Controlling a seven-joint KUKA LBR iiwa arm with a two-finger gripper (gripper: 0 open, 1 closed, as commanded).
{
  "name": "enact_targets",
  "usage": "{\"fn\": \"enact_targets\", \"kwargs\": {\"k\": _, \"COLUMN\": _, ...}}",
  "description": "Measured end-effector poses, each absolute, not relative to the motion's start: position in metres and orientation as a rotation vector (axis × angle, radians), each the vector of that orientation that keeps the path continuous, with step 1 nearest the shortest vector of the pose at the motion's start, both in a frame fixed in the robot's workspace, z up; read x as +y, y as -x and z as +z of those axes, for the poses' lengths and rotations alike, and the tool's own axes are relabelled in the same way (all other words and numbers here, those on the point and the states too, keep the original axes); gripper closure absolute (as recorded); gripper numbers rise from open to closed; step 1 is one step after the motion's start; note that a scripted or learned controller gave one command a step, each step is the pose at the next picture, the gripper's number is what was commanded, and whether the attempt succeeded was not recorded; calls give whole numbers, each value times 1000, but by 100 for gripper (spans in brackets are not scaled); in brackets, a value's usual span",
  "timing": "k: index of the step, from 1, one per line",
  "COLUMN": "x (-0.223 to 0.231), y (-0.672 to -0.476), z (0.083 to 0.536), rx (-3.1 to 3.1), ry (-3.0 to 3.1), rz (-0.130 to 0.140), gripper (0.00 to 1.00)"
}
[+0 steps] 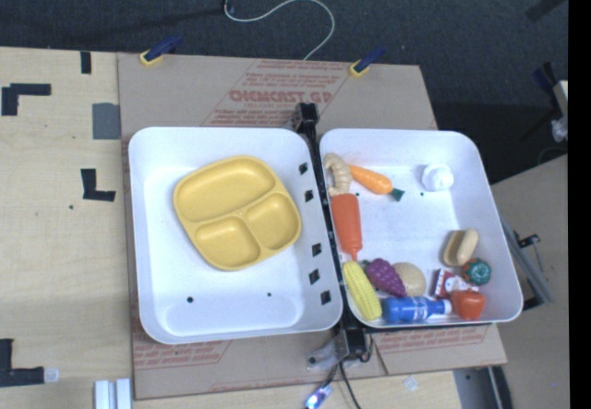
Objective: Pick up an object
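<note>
Cardboard bench point(268, 93), toys crowding right bin point(462, 150) edges

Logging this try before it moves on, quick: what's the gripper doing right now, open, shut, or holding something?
Gripper: not in view, so its state cannot be told.

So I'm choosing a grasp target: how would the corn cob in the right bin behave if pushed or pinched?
The corn cob looks like rigid toy plastic, so probably stiff and light. Its rounded shape may roll sideways when nudged. It lies against the bin wall and beside the grapes, so a pincer may struggle to fit around it.
</note>
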State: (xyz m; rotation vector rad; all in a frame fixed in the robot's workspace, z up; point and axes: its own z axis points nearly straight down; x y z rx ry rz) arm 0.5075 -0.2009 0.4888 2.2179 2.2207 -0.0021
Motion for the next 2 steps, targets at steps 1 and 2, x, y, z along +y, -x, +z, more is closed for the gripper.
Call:
{"fn": "enact_targets", "kwargs": {"k": 1, "x": -214, "y": -482, "z": 446, "rx": 2221, "ry": -2227, "rz": -5, "gripper": 100}}
{"fn": "enact_targets", "kwargs": {"k": 2, "x": -204, "y": -484, "z": 426, "rx": 2223, "ry": -2222, "rz": -3, "gripper": 100}}
